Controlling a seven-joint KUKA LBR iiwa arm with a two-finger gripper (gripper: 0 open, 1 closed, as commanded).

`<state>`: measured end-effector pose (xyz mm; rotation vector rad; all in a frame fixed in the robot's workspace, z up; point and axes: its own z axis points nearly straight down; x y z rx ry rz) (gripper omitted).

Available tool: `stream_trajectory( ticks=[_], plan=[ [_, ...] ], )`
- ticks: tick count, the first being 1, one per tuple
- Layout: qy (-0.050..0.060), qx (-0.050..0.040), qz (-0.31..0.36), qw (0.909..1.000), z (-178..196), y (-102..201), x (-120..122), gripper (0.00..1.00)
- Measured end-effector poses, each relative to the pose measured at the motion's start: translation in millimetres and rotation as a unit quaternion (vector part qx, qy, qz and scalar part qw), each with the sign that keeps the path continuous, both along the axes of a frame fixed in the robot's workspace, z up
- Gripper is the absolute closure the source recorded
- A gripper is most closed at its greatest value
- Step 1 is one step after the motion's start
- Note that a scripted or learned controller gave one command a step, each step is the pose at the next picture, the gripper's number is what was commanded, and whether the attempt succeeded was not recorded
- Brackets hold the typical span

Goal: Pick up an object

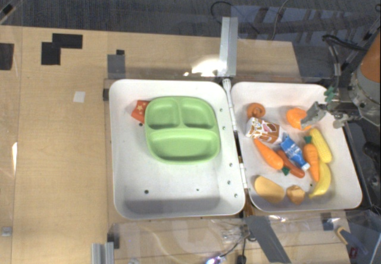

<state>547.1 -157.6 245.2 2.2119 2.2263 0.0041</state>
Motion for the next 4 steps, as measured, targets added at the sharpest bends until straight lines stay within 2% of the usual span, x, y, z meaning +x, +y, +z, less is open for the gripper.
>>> stream_trajectory(
  ticks=[1,2,3,4],
  plan=[
    [0.001,-0.0001,-0.042,0.9991,-101,-24,76,0.0],
    [-0.002,-0.001,-0.051,0.9987,-158,-37,100,0.0],
    [-0.005,-0.0024,-0.047,0.9989,-144,-36,103,1.0],
    [-0.002,0.0001,-0.01,1.0,-18,48,123,1.0]
  ],
)
